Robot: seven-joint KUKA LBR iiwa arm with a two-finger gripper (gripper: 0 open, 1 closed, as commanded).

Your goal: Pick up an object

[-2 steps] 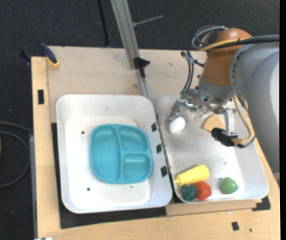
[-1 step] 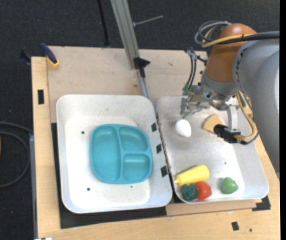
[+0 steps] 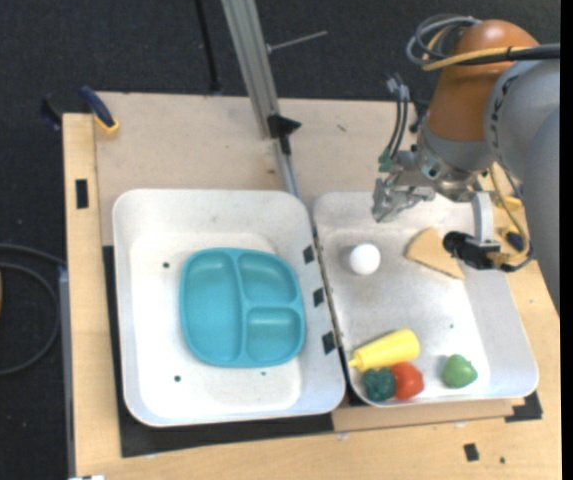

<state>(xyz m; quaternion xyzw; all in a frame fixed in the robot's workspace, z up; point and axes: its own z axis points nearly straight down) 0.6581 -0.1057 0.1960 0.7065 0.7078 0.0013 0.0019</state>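
I am hovering my gripper (image 3: 398,200) over the right bin's (image 3: 486,313) far edge, gripping nothing, whether spread or closed I cannot tell, with the white ball (image 3: 365,259) lying just beside it, every pick remaining undone.

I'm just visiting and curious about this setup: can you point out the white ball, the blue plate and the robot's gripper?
white ball (image 3: 365,259): camera view, centre of the ball.
blue plate (image 3: 198,303): camera view, floor of its large left compartment.
gripper (image 3: 394,204): camera view, midway between its fingertips.
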